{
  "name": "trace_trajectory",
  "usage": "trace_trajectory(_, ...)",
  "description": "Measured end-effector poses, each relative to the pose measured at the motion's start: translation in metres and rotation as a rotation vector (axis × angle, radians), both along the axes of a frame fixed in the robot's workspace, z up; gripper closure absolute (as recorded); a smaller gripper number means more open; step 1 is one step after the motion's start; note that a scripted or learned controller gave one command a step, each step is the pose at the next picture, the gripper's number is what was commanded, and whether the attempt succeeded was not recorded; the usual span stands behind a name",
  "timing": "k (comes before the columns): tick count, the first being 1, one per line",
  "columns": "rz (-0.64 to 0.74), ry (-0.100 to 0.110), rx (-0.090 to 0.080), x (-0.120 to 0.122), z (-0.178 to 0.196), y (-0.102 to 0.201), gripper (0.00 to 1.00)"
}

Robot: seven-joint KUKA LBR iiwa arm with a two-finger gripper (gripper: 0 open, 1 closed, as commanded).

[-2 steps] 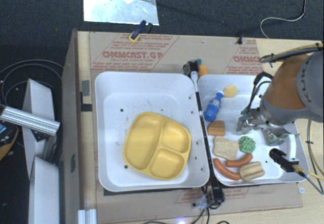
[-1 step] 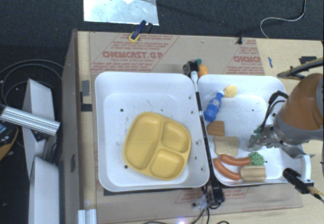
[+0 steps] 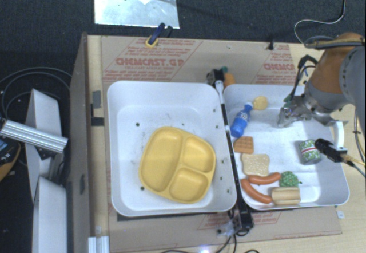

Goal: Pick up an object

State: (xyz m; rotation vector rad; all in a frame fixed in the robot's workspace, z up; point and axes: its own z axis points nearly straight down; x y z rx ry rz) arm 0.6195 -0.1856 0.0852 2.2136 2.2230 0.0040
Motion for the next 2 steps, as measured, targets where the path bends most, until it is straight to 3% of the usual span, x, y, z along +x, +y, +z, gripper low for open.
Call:
trace_trajectory(1,-0.003,0.004,0.0,-0.093,-0.001,-0.022,0.0)
trace_trajectory(2,0.001,0.0,0.0,-0.002,0.0,-0.02,0.0)
